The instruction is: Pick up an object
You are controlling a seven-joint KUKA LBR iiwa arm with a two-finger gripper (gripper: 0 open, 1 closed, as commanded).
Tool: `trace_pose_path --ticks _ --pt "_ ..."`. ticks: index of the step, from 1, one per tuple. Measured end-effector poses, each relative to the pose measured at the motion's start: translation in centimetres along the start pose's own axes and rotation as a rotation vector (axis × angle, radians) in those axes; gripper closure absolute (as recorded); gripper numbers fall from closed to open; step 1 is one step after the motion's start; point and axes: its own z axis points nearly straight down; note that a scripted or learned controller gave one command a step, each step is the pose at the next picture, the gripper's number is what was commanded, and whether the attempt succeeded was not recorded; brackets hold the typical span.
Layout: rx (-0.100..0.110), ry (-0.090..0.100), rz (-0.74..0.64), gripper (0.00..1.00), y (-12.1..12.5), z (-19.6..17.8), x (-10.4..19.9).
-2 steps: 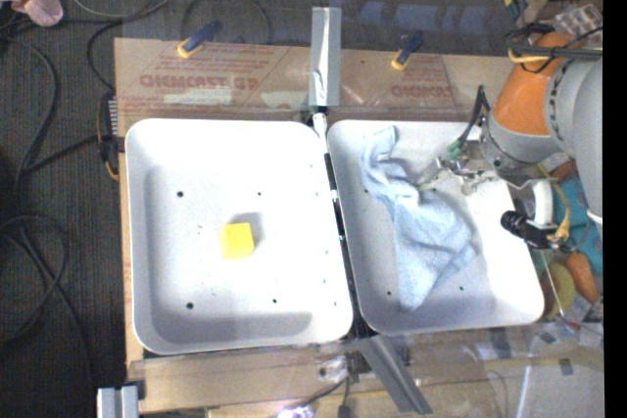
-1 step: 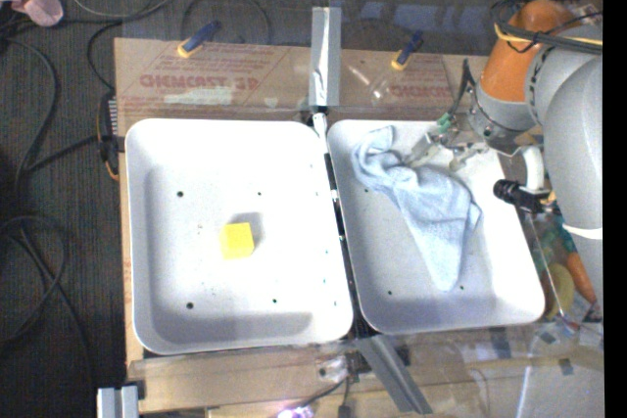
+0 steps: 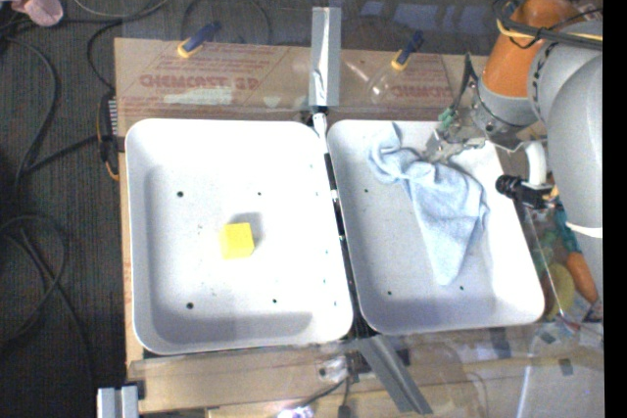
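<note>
On my screen the nearest thing of note is the yellow block (image 3: 238,240), lying flat in the left bin (image 3: 157,308), a little toward its near side and well apart from everything else. Next over, the right bin (image 3: 509,303) carries a pale blue cloth (image 3: 446,210) (crumpled, with one corner trailing toward the near wall). The cloth's upper end rises in a bunched peak toward the bin's far right corner, and there I see the pincer (image 3: 443,144) with that peak caught between its fingers, so it is pinching the cloth. The arm (image 3: 573,122) comes in from the right above it. Farther back, two clamps (image 3: 196,39) sit on the cardboard sheet (image 3: 216,78) covering the worktop.
</note>
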Motion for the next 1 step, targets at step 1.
trace_pose_path --ticks 1 --pt "0.000 0.003 -0.001 0.00 0.01 0.06 0.21"
